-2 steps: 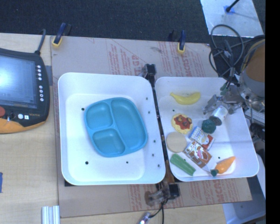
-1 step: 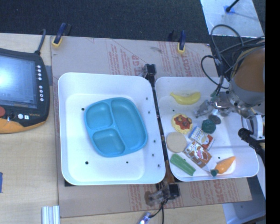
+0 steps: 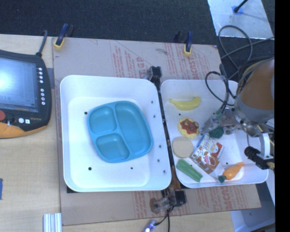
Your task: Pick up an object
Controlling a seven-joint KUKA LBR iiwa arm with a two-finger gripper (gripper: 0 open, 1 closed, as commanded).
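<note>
Well, two white bins sit side by side on a brown board. The left bin (image 3: 72,129) holds a blue plate (image 3: 119,131) with three parts, right in its middle.

The right bin (image 3: 183,87) holds the small toys. A yellow banana (image 3: 185,102) lies near twelve o'clock in that bin. Below it is a round red and yellow toy (image 3: 189,127), maybe a pizza. Just below that, at about nine o'clock, is a pale round cookie (image 3: 182,147). A green block (image 3: 189,170) lies at seven o'clock. A red and white snack packet (image 3: 207,154) lies in the middle, tilted. An orange carrot (image 3: 231,171) lies at five o'clock, near the bin's rim.

The grey arm with its orange band (image 3: 257,87) comes in from three o'clock. The gripper (image 3: 215,127) hangs low over the middle of the right bin, just above the top of the snack packet and beside the red and yellow toy. It is too small and blurry here to tell how it is set, and nothing can be seen held in it.

A screen pad (image 3: 17,93) lies at nine o'clock, off the board.
</note>
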